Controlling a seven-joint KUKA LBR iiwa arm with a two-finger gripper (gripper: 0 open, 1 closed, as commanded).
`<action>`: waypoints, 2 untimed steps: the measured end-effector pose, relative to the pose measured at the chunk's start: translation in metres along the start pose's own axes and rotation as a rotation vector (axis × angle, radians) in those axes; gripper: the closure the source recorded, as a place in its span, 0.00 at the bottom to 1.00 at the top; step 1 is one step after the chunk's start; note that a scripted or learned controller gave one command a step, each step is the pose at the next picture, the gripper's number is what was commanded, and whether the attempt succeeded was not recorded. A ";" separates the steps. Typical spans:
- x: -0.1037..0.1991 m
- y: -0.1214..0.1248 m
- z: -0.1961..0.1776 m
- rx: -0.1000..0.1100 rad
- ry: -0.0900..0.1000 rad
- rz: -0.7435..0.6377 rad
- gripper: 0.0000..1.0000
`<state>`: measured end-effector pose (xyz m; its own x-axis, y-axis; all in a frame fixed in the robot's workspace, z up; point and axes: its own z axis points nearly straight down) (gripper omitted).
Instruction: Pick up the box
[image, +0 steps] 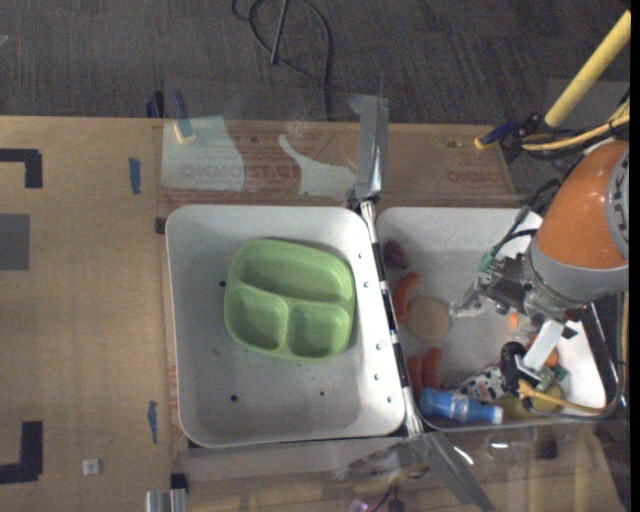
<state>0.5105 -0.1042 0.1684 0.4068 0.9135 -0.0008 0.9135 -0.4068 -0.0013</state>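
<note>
1. Even, moderately bright overhead light; the two shallow white plastic bins (190, 330) look slightly washed out.
2. Glare streaks the clear plastic sheet (290, 150) at the far side.
3. Soft shadows, overall mild blur, grainy dark carpet (120, 50).

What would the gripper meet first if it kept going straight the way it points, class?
The gripper points toward the left side of the right bin. First in that line is probably the round tan object, though height above it is unclear from this slanted view.
</note>
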 end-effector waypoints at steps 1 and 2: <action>0.016 -0.012 -0.015 0.000 0.000 0.293 0.00; 0.016 -0.012 -0.025 0.001 -0.001 0.291 1.00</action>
<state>0.5063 -0.0842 0.1931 0.6514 0.7587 -0.0027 0.7587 -0.6514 -0.0022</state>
